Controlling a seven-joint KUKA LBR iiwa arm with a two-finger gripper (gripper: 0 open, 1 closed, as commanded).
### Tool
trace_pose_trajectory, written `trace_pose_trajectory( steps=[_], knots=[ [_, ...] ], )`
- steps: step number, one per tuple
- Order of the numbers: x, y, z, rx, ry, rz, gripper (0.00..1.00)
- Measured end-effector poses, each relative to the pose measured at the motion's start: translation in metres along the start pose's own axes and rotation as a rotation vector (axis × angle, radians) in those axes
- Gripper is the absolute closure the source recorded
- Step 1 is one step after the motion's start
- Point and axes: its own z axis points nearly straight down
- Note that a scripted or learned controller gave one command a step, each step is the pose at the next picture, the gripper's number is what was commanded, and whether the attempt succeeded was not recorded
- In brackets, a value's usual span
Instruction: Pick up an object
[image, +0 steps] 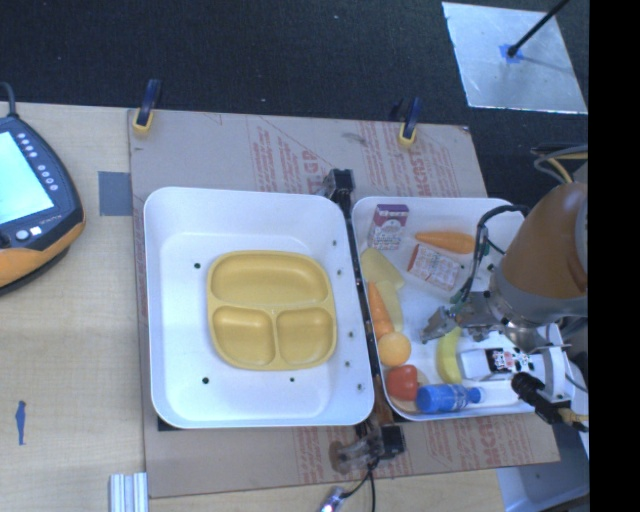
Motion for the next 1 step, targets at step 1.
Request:
trace_pose_trajectory(
  steps=[1],
  knots=[
    [-0.0008, 0.0006, -0.0105, 0.001, -0.001, -0.005, 1.00]
  ],
)
